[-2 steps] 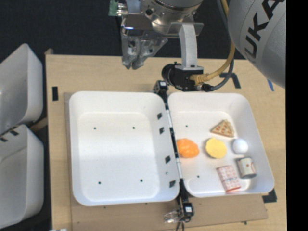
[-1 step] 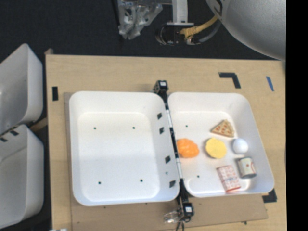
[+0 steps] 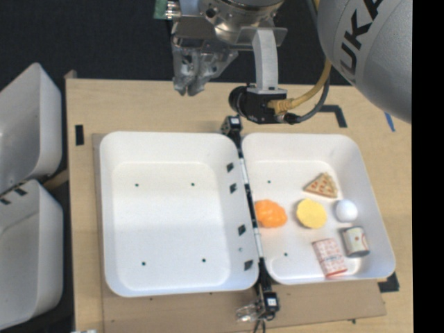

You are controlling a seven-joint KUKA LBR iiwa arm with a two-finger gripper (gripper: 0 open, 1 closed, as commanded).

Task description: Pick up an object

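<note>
Pre-grasp: claw high, nothing picked yet.
Landmark is the right bin (image 3: 361,159). Inside it, near to far: patterned packet (image 3: 329,257) and small can (image 3: 354,241), print too small to read; orange lump (image 3: 270,214), yellow disc (image 3: 311,214), white ball (image 3: 345,210); pizza-slice piece (image 3: 321,185). Beyond its far-left corner, above the surface (image 3: 139,109), hangs the claw (image 3: 192,75), holding nothing; opening unclear. Arm (image 3: 368,26) reads "UKA". Judged next: swing over the bin, descend.

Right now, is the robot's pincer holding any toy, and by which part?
Nothing is held. The pincer hangs above the bench, apart from the toys in the right bin.
</note>
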